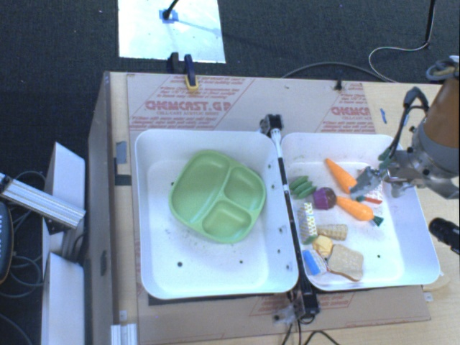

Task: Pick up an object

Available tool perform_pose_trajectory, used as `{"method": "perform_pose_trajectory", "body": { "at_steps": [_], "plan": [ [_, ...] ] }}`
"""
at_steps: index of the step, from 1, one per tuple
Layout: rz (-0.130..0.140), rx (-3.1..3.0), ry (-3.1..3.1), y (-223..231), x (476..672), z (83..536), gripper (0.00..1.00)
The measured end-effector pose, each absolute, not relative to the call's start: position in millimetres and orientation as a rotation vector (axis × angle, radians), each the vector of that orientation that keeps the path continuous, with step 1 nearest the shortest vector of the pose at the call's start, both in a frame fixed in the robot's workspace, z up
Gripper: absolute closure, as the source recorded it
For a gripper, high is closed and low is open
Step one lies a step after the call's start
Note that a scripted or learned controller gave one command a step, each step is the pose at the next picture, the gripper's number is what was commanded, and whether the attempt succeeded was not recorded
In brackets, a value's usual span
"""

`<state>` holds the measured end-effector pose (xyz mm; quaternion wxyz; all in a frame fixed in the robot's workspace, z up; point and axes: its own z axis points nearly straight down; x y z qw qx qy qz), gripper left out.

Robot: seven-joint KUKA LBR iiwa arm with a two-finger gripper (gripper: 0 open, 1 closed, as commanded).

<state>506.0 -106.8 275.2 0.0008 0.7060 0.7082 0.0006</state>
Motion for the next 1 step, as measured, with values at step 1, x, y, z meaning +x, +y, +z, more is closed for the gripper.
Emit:
{"method": "perform_pose_trajectory", "body": {
  "at_steps": [1],
  "plan": [
    [-0.002,2.222,2.223,-150.0,536.8,140.8,0.0]
  ]
}}
